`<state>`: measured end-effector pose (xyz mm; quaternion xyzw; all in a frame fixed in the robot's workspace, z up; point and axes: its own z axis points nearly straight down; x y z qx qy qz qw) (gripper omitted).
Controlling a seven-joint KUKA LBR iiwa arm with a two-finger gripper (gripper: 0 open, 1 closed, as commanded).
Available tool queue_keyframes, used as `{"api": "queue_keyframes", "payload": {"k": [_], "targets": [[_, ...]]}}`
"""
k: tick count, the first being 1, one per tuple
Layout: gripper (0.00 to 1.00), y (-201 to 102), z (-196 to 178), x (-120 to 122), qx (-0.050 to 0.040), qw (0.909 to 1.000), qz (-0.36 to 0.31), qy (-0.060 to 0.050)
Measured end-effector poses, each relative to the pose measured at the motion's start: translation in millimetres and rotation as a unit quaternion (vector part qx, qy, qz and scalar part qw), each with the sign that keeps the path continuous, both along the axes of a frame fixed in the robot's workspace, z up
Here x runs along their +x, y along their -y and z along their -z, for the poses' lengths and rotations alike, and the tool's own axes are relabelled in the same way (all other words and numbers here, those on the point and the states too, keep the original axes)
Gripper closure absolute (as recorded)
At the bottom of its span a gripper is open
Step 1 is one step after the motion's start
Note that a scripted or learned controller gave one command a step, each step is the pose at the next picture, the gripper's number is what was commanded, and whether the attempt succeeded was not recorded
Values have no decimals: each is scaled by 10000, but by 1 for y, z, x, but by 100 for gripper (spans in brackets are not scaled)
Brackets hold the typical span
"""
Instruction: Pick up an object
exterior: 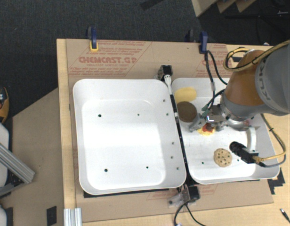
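From my seat, taking the right bin as the landmark: nearest me, by its front rim, lies a round cookie, well clear of everything else. Farther in, near the bin's middle, the claw hangs low over a small red-and-yellow piece, which sits directly under it and a touch toward the front. I cannot tell whether the claw is released or clenched, and I see nothing clearly between its tips. Just left of the claw, against the wall shared with the left bin, is a brown disc, and beyond that, toward the back rim, a pale yellow lump. I judge the red-and-yellow piece is the target: the next move is almost straight down, with the brown disc close enough to be nudged.
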<state>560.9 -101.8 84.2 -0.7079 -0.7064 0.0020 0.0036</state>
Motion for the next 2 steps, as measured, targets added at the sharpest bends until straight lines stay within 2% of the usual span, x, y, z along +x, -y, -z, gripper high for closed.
{"api": "queue_keyframes", "payload": {"k": [1, 2], "targets": [[100, 1, -11, 4, -14, 10000, -2, 44], [100, -65, -107, 61, -11, 9999, -50, 107]]}}
